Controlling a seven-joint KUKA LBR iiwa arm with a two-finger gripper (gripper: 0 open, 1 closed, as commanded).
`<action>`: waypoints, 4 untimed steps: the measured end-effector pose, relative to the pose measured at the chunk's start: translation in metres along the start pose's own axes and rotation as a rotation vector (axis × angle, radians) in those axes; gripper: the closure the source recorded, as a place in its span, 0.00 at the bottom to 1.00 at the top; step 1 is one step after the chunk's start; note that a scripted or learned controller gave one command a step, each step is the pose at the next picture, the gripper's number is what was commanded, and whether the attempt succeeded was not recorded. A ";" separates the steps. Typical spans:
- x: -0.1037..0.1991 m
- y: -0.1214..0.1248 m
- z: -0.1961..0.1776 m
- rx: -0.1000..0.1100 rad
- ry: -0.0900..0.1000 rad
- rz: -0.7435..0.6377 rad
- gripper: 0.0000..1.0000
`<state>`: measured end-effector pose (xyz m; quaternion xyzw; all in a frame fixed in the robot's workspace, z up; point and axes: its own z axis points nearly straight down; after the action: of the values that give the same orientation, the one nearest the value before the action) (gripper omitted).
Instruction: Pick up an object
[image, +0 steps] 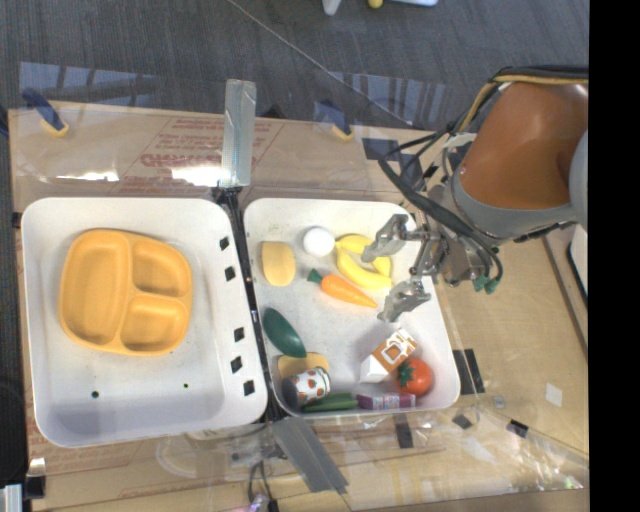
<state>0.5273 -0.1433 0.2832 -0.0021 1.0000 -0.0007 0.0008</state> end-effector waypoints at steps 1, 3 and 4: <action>-0.073 -0.014 0.110 -0.002 0.007 0.189 0.00; -0.100 -0.002 0.180 -0.001 -0.001 0.098 1.00; -0.108 0.076 0.030 -0.002 -0.015 0.059 1.00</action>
<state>0.6349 -0.0674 0.2532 0.0274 0.9996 0.0002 0.0083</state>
